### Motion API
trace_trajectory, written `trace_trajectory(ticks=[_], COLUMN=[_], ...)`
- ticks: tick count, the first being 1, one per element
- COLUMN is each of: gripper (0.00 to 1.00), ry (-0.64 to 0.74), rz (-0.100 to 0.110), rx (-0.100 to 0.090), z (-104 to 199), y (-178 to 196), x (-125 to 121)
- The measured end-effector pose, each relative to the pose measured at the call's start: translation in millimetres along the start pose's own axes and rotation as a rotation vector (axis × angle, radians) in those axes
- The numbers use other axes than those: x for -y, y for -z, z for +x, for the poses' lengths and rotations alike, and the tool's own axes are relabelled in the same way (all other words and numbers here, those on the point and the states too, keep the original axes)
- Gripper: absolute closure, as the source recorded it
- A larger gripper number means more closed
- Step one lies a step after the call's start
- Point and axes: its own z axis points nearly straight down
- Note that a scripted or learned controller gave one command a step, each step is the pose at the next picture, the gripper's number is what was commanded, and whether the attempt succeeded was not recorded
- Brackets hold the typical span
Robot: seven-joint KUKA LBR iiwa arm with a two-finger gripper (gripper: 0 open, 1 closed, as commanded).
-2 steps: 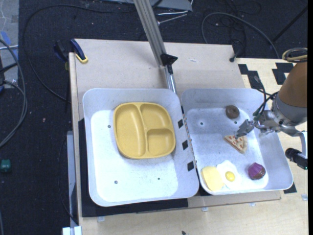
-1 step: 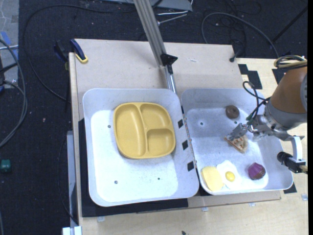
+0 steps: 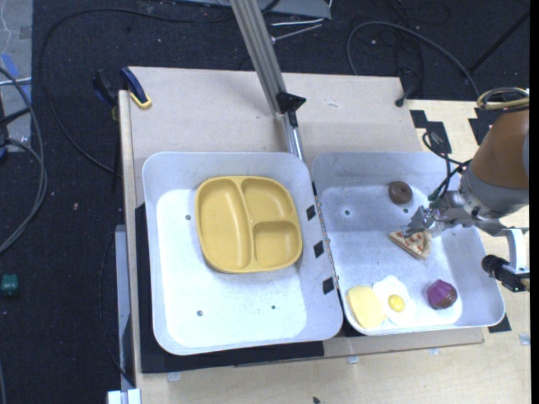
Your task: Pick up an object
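Note:
The right bin (image 3: 362, 204) holds a pizza slice (image 3: 412, 242), a brown round piece (image 3: 399, 193), a purple item (image 3: 441, 294), a fried egg (image 3: 392, 296) and a yellow piece (image 3: 365, 305). My gripper (image 3: 423, 220) reaches in from the right and sits just above the top edge of the pizza slice, very close to it or touching it. Whether the slice is between the fingers cannot be made out. The grey arm (image 3: 497, 171) with its orange band hangs over the bin's right rim.
The left bin (image 3: 168, 251) carries a yellow divided plate (image 3: 249, 223). A metal pole (image 3: 261, 49) slants from the top of the view down to the gap between the bins. Cables lie on the dark floor around the bench.

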Motion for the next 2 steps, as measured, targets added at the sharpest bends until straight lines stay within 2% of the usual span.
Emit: trace_trajectory(ticks=[1,2], gripper=[1.00,1.00], ry=[0.000,-0.002], rz=[0.012,0.012], rx=[0.001,0.002], z=[6,3], y=[49,106], x=[4,12])
